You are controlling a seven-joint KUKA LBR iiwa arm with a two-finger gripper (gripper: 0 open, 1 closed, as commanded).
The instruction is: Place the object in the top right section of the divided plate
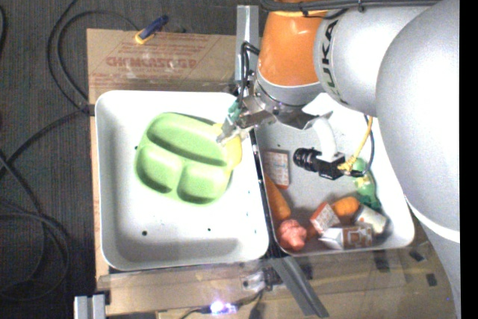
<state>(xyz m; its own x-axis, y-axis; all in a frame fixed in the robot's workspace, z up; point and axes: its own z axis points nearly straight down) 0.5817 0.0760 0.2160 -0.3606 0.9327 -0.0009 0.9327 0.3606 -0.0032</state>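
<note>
A green divided plate [175,160] lies tilted in the left white bin [127,235]. It has one long section along its upper right side and two smaller ones below. My gripper [230,131] hangs over the plate's right end, under the orange wrist band [295,33]. A pale yellow object [234,151] shows just below the gripper's tip, at the plate's right rim by the long section. I cannot see whether the object is gripped or resting on the plate.
The right bin [399,231] holds a carrot [278,199], a pink item [293,234], an orange piece [346,205], small cartons [357,235], a green item [366,190] and a label card [278,166]. The arm covers that bin's upper part. Cardboard [164,63] lies behind the left bin.
</note>
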